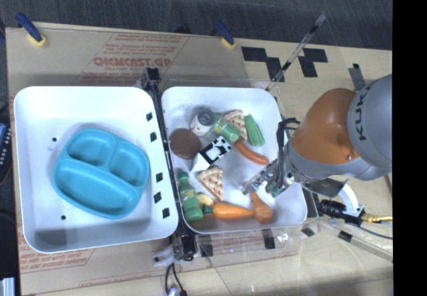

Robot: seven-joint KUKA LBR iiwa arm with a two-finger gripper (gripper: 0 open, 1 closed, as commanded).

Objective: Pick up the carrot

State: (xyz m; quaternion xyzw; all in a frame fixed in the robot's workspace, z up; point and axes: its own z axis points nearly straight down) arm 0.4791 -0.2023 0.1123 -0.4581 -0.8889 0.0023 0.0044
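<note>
Down low in the right bin (280, 105), pincer (268, 185) near its lower right corner; cannot tell how the pincer is set. Carrot (233, 211) lying flat just below and left of pincer, apart from it. Sausage (250, 153) just above pincer, waffle (212, 181) to its left, blue tray (100, 171) far left in the other bin (27, 155).

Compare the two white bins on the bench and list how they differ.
The left white bin holds a single item, a blue sectioned plastic tray; the right white bin is crowded with small toy foods, among them an orange carrot. The gripper is inside the right bin, not the left. Both are shallow, white and rounded at the corners.
</note>
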